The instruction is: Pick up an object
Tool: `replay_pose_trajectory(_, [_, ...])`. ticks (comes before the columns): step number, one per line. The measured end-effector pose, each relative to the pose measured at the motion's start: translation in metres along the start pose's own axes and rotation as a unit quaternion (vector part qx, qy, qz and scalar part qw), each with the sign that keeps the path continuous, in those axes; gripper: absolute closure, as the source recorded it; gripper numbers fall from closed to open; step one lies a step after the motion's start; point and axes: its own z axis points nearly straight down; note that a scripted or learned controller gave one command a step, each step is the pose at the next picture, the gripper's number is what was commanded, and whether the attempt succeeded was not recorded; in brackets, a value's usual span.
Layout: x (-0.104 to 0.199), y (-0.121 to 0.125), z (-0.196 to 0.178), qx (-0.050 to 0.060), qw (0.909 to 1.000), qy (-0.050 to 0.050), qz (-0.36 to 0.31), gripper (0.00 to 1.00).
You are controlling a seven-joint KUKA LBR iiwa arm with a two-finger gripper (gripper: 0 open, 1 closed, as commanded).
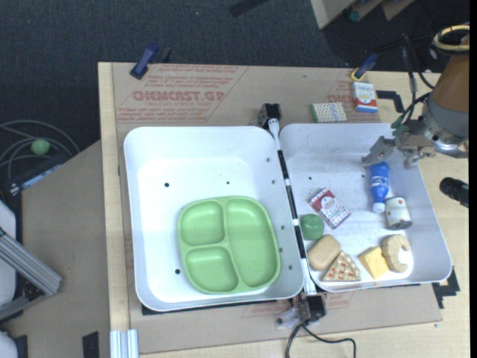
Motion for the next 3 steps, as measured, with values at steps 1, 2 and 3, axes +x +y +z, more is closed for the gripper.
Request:
replay_pose_trajectory(1, [-0.015,0.012,0.08,0.0,1.0,0.005,-0.003,0.0])
replay_pose_trajectory(2, [-0.017,-0.006,0.079,-0.003,1.0,0.005,-0.003,0.0])
replay_pose_trajectory(3, [-0.02,-0.006,0.069,-0.003,1.0,0.002,-0.003,1.0])
